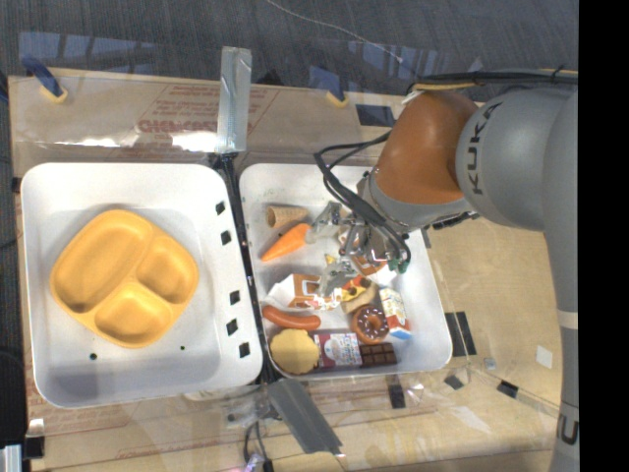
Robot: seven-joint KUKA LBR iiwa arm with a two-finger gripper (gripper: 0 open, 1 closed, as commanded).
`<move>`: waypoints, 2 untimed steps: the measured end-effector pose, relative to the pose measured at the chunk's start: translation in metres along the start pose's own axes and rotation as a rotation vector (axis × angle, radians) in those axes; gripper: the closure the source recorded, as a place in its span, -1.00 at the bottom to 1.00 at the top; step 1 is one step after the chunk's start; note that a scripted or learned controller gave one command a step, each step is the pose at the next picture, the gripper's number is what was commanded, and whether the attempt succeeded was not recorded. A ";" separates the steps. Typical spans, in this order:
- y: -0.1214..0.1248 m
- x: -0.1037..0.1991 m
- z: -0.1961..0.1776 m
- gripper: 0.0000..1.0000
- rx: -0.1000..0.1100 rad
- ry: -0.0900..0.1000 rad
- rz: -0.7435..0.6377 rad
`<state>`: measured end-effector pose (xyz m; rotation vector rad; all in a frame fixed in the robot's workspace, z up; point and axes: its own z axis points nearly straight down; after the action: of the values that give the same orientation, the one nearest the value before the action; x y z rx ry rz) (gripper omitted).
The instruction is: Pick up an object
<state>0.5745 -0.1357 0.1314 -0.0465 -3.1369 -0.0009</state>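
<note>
The gripper (346, 256) hangs over the right bin (432, 313) beside the carrot (285, 242); fingers unclear, can't tell; it seems mid-reach; next comes a close

We see a robotics lab bench: two white bins (128, 190) sit side by side on taped cardboard (128, 111), and beside the right bin (432, 313) a grey KUKA arm (511, 155) looms, with cables (339, 160) trailing from it over toy food (334, 303).
</note>
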 end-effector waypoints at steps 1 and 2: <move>0.021 0.014 0.021 -1.00 0.012 -0.034 -0.010; 0.034 0.001 0.021 -1.00 0.014 -0.031 -0.052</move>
<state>0.5748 -0.1013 0.1100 0.0356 -3.1673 0.0223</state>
